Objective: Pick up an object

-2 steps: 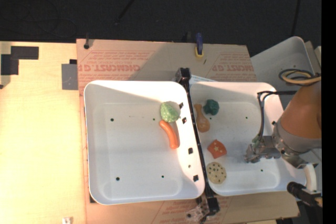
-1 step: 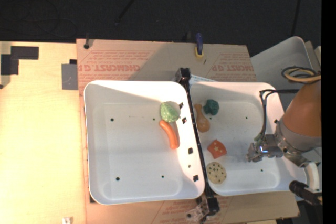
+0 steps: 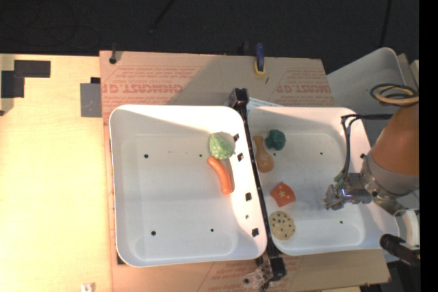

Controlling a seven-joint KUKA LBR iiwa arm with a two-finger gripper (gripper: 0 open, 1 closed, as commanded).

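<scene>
My gripper [image 3: 337, 197] hangs low over the right side of the right bin [image 3: 321, 243], with bare bin floor below it. To its left lie a red wedge-shaped piece [image 3: 282, 193] and a round tan cookie [image 3: 281, 224]. Farther back in that bin sit a dark green lump [image 3: 276, 139] and a tan pear-shaped object [image 3: 263, 155]. In the left bin [image 3: 150, 243], near its right wall, rest a light green leafy ball [image 3: 221, 145] and an orange carrot-like stick [image 3: 222, 174].
A black divider with clips [image 3: 250, 174] runs between the two bins. Brown cardboard [image 3: 178, 82] lies under them on the pale wooden bench [image 3: 48, 174]. The arm's orange band [image 3: 400, 140] stands at the right edge.
</scene>
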